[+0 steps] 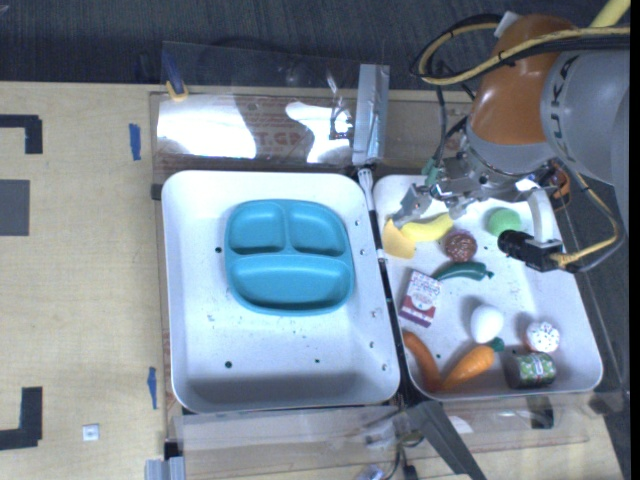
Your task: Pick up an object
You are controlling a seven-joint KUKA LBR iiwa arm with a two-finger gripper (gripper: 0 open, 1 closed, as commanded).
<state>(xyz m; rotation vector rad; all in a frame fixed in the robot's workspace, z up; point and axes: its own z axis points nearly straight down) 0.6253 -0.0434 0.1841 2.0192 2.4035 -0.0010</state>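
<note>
— Jaws (425,200): apart or together? 
— Can't tell; they hang over the right bin's (585,343) upper left corner, just above the banana (417,233).
— Room around it?
— Tight: bin wall on its left, brown ball (461,245) right. It's yellow, curved, lying flat.
</note>
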